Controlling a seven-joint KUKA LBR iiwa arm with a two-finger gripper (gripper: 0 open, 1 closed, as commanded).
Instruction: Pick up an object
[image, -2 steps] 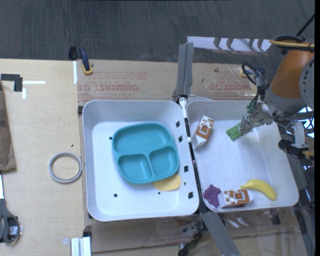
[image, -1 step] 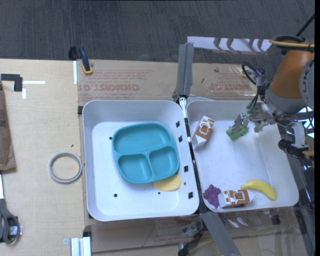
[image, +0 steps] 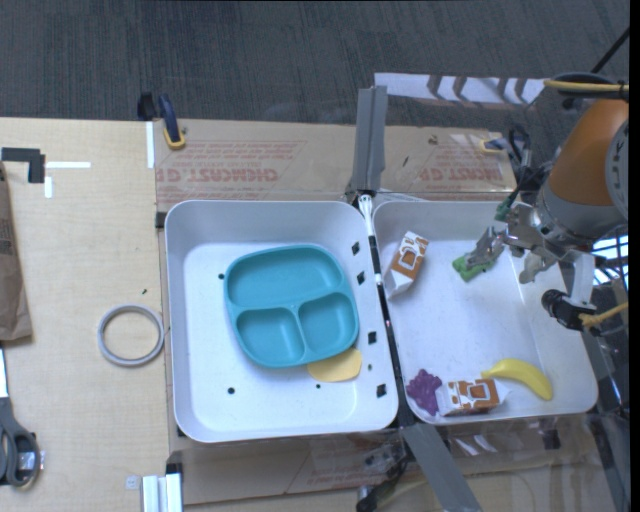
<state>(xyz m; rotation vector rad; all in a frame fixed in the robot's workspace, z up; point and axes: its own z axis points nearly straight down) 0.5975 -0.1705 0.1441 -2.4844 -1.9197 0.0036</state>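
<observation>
Gripper (image: 492, 250) lifts a green object (image: 470, 264) over the right bin (image: 455, 340).
The fingers (image: 487, 247) are closed on the object, which juts out to their left, above the bin floor.

You get even, fairly bright overhead light here, with no hard shadows on the bench (image: 80, 250). The two white bins (image: 185, 300) come out close to overexposed, so their walls and floors blend (the right bin (image: 470, 320) most of all). A soft shadow sits under the blue tray (image: 290, 305). Sharpness is moderate. The arm (image: 590, 150) at the right edge looks slightly blurred, and the dark floor (image: 250, 50) above is dim.
</observation>
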